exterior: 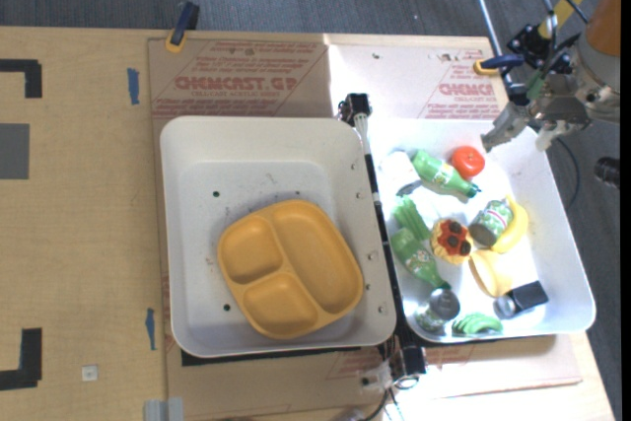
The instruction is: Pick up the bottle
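The gripper [515, 126], fingers spread apart and empty, is hovering over the right bin's [570, 242] far edge; the bottle [441, 175] is lying leftward, lengthwise across.

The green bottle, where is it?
The green bottle lies tilted in the right bin, near its far edge, just left of the red tomato.

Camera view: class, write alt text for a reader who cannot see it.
The claw hangs over the far right rim of the right bin, above a clutter that includes a green bottle, a red tomato and a banana. The left bin holds a yellow divided plate.
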`<state>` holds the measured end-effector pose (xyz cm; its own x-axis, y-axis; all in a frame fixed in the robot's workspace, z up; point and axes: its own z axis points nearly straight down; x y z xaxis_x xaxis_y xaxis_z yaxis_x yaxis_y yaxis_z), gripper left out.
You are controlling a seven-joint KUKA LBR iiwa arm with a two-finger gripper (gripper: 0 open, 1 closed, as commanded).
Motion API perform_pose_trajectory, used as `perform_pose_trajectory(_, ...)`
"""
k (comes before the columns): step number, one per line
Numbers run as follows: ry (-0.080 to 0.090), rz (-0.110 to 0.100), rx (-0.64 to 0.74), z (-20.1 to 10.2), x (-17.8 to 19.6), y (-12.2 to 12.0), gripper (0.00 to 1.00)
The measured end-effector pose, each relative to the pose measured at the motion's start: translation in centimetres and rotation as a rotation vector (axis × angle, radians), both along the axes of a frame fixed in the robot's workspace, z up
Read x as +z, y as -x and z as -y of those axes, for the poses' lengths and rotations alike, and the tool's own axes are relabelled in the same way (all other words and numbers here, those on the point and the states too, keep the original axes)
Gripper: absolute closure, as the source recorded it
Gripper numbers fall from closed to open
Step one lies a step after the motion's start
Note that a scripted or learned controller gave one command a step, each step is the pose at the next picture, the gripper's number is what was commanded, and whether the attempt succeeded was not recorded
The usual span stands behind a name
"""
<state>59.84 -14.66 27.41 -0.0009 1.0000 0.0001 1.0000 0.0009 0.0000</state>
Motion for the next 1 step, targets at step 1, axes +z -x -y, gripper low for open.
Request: perform_pose_trajectory(1,0.0,-0.001,0.063,-5.52,-12.47,2.25,0.0)
